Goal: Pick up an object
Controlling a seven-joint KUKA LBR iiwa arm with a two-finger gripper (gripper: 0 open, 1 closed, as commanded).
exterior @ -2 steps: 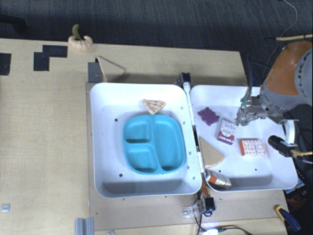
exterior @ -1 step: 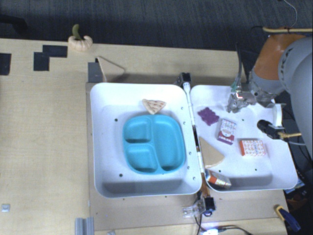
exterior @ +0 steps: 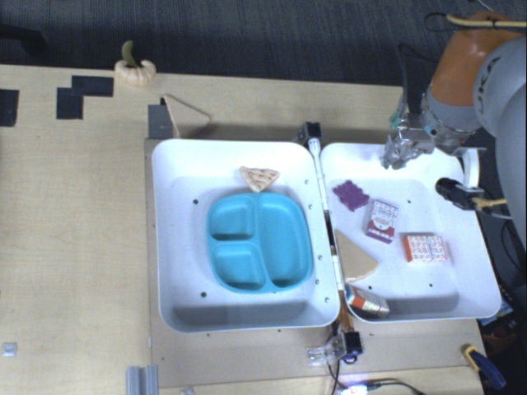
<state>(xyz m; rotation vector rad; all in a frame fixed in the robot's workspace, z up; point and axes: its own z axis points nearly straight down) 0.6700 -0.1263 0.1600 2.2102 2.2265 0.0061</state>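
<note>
**Ana:** Nearest the camera, at six o'clock of the right bin (exterior: 461, 303), a small orange-tipped object (exterior: 366, 304) lies in the bottom left corner, beside a tan wedge (exterior: 358, 257).

**Ben:** What else is in the picture?

**Ana:** A pale table (exterior: 74, 245) carries two white bins. The left bin (exterior: 177, 220) holds a blue divided tray (exterior: 259, 241) with a tan triangular piece (exterior: 259, 177) just beyond it at twelve o'clock. The right bin also holds a purple piece (exterior: 351, 194), a red and white box (exterior: 381, 220) and a second patterned box (exterior: 424, 248).

**Ben:** And the arm?

**Ana:** It reaches in from three o'clock. The hand (exterior: 398, 150) is at the right bin's twelve o'clock rim. I cannot tell how far apart it stands, and nothing is visibly held.

**Ben:** So how far along?

**Ana:** By my reading, barely begun: every object lies loose in the bins. Choosing, descending, closing and lifting all remain.

**Ben:** Nearest candidate?

**Ana:** The purple piece, near the hand at about seven o'clock from it; the boxes lie farther, around five and six o'clock.
</note>
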